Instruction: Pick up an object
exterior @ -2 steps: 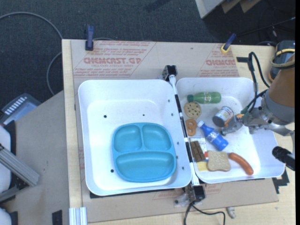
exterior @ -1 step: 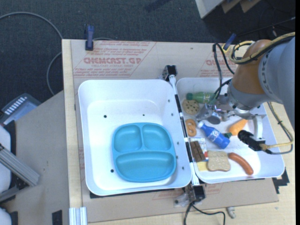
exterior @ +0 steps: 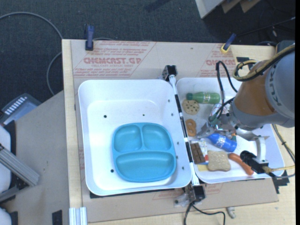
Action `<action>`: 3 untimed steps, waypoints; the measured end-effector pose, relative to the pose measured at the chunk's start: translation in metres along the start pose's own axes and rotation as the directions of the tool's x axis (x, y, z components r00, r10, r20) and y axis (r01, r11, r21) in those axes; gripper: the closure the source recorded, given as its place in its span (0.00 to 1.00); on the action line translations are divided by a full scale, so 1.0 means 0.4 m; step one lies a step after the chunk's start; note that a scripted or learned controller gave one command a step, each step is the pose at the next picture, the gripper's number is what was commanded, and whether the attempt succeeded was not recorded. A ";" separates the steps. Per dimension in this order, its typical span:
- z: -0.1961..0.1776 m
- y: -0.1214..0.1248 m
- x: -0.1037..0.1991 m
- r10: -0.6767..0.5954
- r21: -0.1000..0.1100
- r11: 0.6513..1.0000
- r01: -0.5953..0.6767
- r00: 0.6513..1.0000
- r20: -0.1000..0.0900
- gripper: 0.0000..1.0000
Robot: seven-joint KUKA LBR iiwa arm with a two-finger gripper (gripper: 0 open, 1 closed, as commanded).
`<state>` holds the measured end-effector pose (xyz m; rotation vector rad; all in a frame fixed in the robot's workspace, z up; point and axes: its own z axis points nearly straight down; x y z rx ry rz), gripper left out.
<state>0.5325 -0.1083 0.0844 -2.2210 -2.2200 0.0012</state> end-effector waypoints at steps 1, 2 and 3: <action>-0.025 0.001 0.000 0.000 -0.002 1.000 0.000 1.000 0.001 1.00; -0.251 0.073 0.146 -0.001 -0.003 1.000 0.001 1.000 0.000 1.00; -0.373 0.000 0.138 -0.001 -0.003 1.000 0.001 1.000 0.001 1.00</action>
